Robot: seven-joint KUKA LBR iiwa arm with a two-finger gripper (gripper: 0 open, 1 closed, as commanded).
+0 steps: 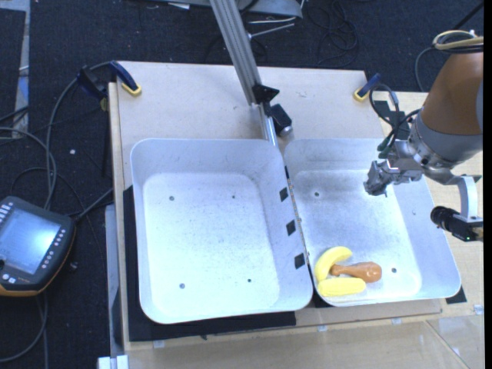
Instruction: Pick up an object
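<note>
In the right bin [407, 214], near its front edge, lie a yellow banana-like piece [332, 259], a second yellow piece [341, 287] below it, and an orange-brown drumstick-shaped object [363, 271] touching both. My gripper [377, 184] hangs over the back right part of the same bin, well above and behind these objects. Nothing shows between its tips.
The left bin [150, 167] sits beside the right one, their walls meeting at the middle. A slanted aluminium rail [238, 41] with a clamp reaches down to the bins' back junction. A pendant [29, 244] lies left of the bench. Clamps mark the bench's back corners.
</note>
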